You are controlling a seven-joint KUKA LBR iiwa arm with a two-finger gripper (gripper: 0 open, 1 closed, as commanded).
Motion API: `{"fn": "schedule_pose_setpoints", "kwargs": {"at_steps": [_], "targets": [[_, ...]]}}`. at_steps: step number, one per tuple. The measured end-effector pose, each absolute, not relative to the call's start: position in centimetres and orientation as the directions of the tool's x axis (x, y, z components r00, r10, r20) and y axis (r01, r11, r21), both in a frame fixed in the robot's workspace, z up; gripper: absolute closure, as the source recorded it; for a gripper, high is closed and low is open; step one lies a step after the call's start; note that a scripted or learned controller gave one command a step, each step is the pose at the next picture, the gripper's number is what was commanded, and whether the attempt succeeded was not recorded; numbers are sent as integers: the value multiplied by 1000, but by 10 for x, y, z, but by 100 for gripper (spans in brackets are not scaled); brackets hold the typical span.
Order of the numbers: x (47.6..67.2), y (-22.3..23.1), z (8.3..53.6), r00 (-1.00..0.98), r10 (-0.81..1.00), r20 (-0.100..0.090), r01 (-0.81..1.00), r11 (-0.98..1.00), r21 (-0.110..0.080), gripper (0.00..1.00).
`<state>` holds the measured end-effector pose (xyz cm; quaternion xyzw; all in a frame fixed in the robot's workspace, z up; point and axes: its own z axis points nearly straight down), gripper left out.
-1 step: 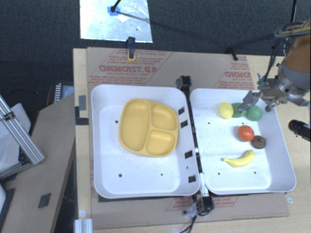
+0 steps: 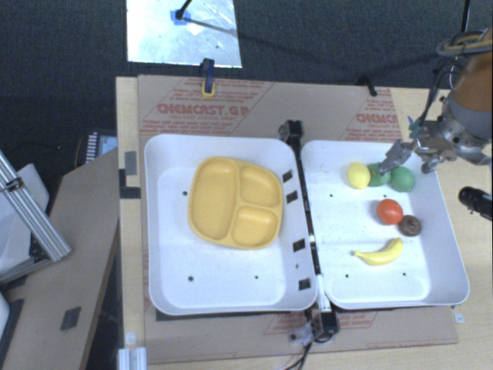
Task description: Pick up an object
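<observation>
The right bin (image 2: 439, 280) holds a yellow lemon (image 2: 358, 176), a green ball (image 2: 402, 179) with a second green piece (image 2: 377, 176) beside it, a red tomato (image 2: 390, 210), a brown ring-shaped piece (image 2: 410, 225) and a banana (image 2: 379, 253). My gripper (image 2: 409, 163) hangs over the bin's far right part, just above the green ball. Its two fingers stand apart, one (image 2: 394, 159) on the ball's left and one on its right. Nothing is lifted between them.
A yellow divided plate (image 2: 235, 202) lies in the left bin (image 2: 166, 268). A black hinge strip (image 2: 302, 206) runs between the bins. The arm's grey body (image 2: 470, 122) leans in over the right bin's far right corner.
</observation>
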<state>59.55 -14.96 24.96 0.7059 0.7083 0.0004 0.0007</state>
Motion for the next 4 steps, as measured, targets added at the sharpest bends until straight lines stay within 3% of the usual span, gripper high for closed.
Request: {"fn": "schedule_pose_setpoints", "kwargs": {"at_steps": [3, 4], "targets": [[603, -158, 104, 0, 1000, 0, 1000, 0, -3, 0], [605, -158, 119, 0, 1000, -2, 1000, 0, 5, 100]]}}
